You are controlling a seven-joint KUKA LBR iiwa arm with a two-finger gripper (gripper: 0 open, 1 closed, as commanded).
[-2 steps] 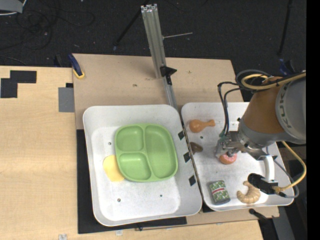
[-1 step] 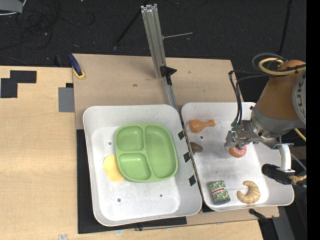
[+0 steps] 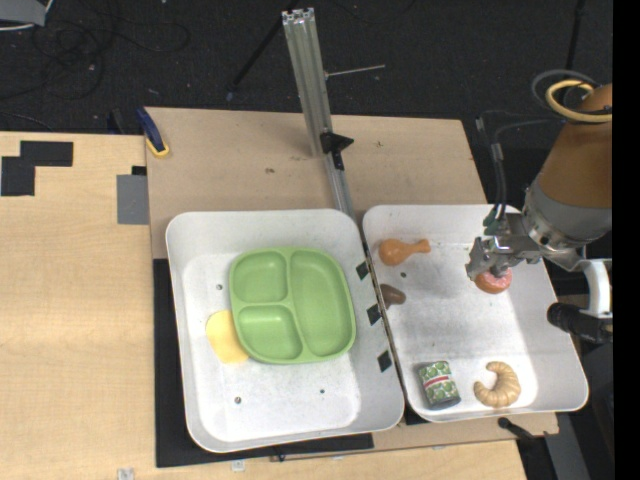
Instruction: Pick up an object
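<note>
Croissant point(image 3: 499, 384) and green can point(image 3: 437, 384) low in frame; gripper point(image 3: 490, 263) right of centre over pink piece point(image 3: 494, 281), grip state unreadable; best descending straight, centred, before closing.

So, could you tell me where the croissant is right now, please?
The croissant lies in the right bin's near right corner in the camera view, just right of the green can.
</note>
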